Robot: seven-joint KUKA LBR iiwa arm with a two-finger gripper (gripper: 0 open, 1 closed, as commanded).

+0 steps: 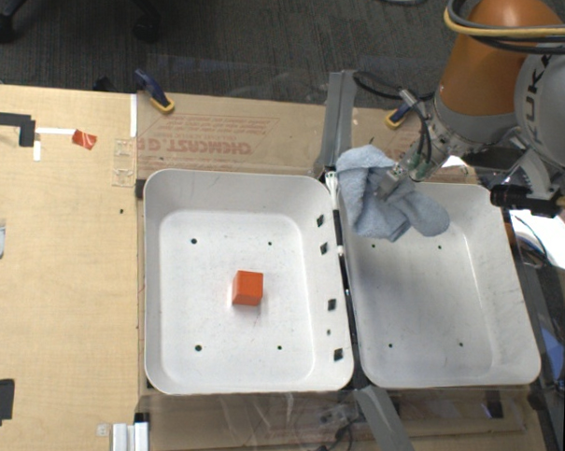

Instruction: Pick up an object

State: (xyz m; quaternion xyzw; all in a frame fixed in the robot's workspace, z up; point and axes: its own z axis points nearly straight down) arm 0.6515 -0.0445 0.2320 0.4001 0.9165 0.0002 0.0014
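**Cloth bunched at the right bin's rim, arm over it**

Cloth [388, 198], pale blue-grey and crumpled, is the thing the arm seems to be after. In the camera view it lies at about 11 o'clock in the right bin [445, 353], heaped against the upper left corner, with part of it draped up over the rim towards the divider between the bins. The gripper [408, 171] sits right at the cloth's upper edge, at roughly 1 o'clock from the heap's middle, and the grey and orange arm [496, 52] reaches in from 2 o'clock. Whether the jaws are wide, narrow or closed on fabric I cannot tell; the folds and the wrist hide them.

What could go wrong, as I judge it:
- The jaws may pinch only a thin fold, so the cloth slips free as it is raised.
- Because the cloth hangs over the rim, a lift could drag it against the edge or snag it on the divider.
- Coming down so near the corner, the jaws could strike the bin wall.

Containers: the right bin holds the cloth and nothing else that I can make out. The left bin [165, 355] holds one small orange-red block [248, 288], near its centre and well apart from the arm. Both bins rest side by side on the counter [57, 257].
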